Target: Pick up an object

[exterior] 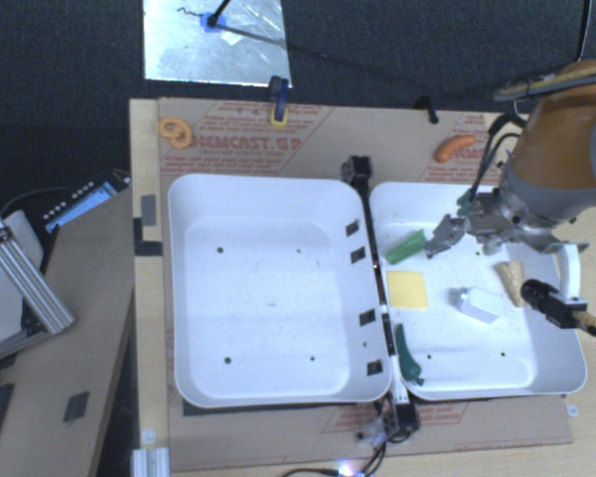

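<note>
My gripper (445,237) hangs over the right bin (477,381), in its upper middle. Just to its left lies a green block (407,245), slanted; I cannot tell whether they touch. Below that block a flat yellow square (407,289) rests on the bin floor. A small white and grey piece (474,305) lies right of the square. A tan cone-shaped piece (510,277) sits under the arm's wrist. A dark green item (409,362) lies along the bin's left wall near the front.
The left bin (268,296) stands beside the right one, joined by a black divider (372,266). On the cardboard behind the bins lie an orange sausage shape (455,148), an orange ring (175,130) and a yellow clamp (277,107).
</note>
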